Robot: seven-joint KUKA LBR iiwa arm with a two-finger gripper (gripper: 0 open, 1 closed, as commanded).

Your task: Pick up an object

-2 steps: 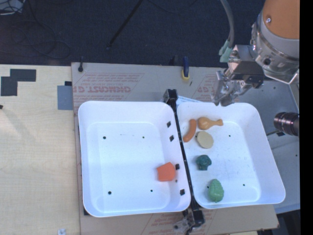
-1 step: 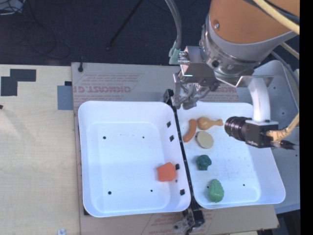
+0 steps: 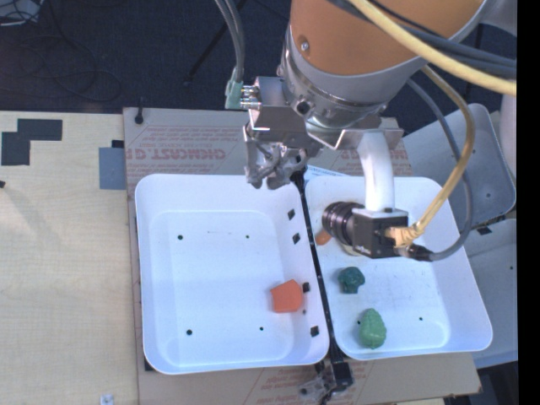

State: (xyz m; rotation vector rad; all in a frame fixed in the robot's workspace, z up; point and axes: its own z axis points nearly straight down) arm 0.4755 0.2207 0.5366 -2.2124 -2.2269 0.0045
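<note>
Orange block: lying in the left bin, near its lower right corner, just beside the divider wall. Squarish, flat-sided, matt. Judged light and fairly stiff, possibly foam; flat opposite faces would be best taken across the middle. The nearness of the wall is judged a hindrance to a finger on that side.

Dark green lump: lying in the right bin, close to the divider, below the camera unit. Knobbly, irregular. Judged light and somewhat soft; to be pinched across its narrowest width.

Light green lump: lying in the right bin, near the front wall, apart from the dark green lump. Rounded, oval. Judged light and yielding; a grip across the short axis is advised, as a rounded surface may slip out.

Small orange piece: at the divider, partly hidden by the camera unit; too small to be identified.

Gripper: held over the back rim where the two bins meet, well apart from every object. Nothing is seen between the jaws. How far they are parted cannot be told.

Camera unit: black, mounted off the wrist, hanging over the right bin.

Counter: pale board carrying both bins.
</note>
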